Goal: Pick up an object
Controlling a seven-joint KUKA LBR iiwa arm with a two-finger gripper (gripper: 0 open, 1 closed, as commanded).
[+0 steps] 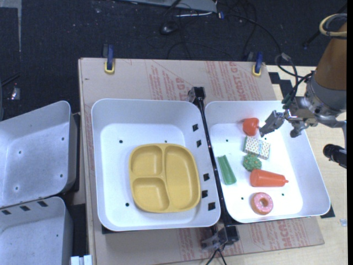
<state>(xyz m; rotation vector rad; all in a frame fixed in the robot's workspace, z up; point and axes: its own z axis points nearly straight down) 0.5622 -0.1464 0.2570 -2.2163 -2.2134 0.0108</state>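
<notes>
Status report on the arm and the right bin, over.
Gripper open above right bin, holding nothing. Nearest: red tomato, patterned block. Nothing blocking.

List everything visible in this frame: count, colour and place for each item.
Bins: 2, white, side by side on the bench.
Divided plate: 1, yellow, in the left bin.
Tomato-like piece: 1, red, top of the right bin.
Patterned block: 1, white and green, below the red piece.
Broccoli: 1, green, mid right bin.
Stick: 1, green, near the right bin's left wall.
Carrot: 1, orange-red, below the broccoli.
Doughnut: 1, pink-orange, bottom of the right bin.
Clamps: 2, yellow and blue, at the board's top edge.
Gripper: 1, dark, above the right bin's upper right, open, holding nothing.
</notes>
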